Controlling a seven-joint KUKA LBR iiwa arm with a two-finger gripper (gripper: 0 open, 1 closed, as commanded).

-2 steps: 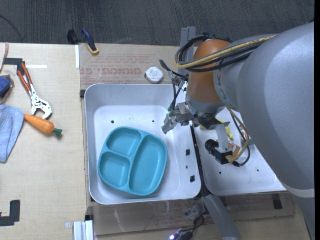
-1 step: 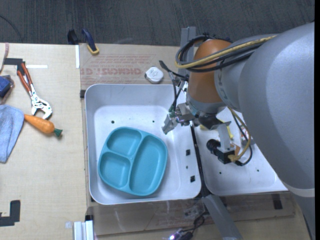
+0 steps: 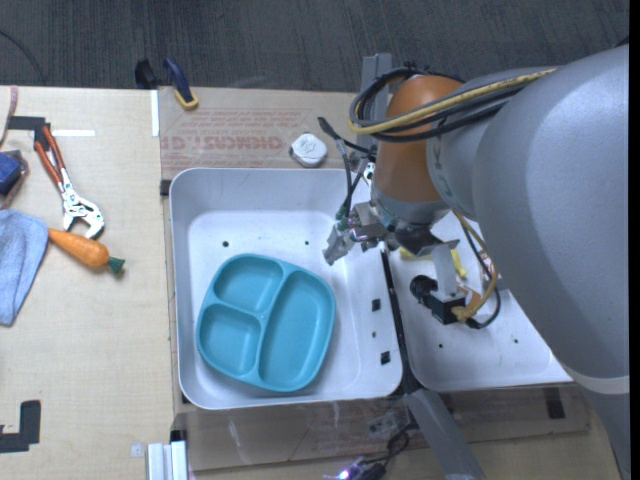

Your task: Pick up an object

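Note:
A light blue plate (image 3: 266, 322) with three compartments lies flat in the left bin (image 3: 195, 230), toward its front. My gripper (image 3: 338, 245) hangs over the right side of that bin, just above and to the right of the plate's far right rim. I see nothing held in it. The grey arm with its orange band (image 3: 420, 148) reaches in from the right and covers much of the right bin (image 3: 500, 353).
On the bench left of the bins lie an orange carrot (image 3: 82, 250), red-handled pliers (image 3: 62, 183) and a blue cloth (image 3: 16, 264). A small white round cap (image 3: 308, 149) sits behind the left bin. A blue clamp (image 3: 180, 82) is at the bench's far edge.

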